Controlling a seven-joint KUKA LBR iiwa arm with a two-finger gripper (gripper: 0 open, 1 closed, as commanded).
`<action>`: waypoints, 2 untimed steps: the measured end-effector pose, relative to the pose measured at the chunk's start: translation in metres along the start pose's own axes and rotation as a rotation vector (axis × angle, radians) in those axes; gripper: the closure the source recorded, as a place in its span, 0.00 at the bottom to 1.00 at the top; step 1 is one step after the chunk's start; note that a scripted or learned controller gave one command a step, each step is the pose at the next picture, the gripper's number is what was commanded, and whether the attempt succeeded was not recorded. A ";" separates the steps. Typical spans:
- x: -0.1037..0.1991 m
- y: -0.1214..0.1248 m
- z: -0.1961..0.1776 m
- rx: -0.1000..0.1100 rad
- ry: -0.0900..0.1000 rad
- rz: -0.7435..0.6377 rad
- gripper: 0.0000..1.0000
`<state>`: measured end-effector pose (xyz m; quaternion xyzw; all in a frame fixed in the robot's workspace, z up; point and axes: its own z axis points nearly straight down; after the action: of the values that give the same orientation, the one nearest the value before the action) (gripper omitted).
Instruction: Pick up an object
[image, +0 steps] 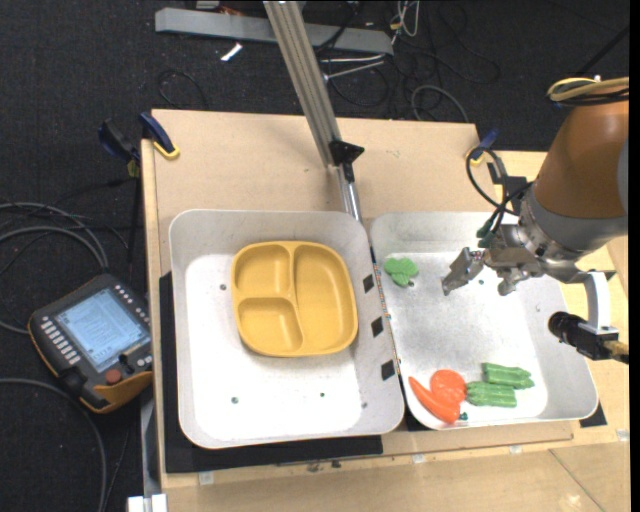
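We see the pincer (484, 272), fingers apart and gripping nothing, poised right of the green toy (401, 270), which a descent here would likely miss.

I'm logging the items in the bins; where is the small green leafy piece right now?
The small green leafy piece lies in the right bin, near its upper-left corner, just left of the hand and far from the orange and green items along the bottom edge.

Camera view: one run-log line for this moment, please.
arm: over right bin | pincer: open, holding nothing | nearest: green toy | far corner: carrot, tomato, pea pods | left bin: yellow divided plate
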<state>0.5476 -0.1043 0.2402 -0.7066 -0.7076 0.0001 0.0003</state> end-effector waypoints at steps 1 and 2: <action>0.000 0.000 0.000 0.000 0.000 0.000 0.00; -0.008 0.003 0.048 0.005 0.000 0.002 0.00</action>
<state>0.5501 -0.1123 0.1919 -0.7075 -0.7067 0.0019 0.0019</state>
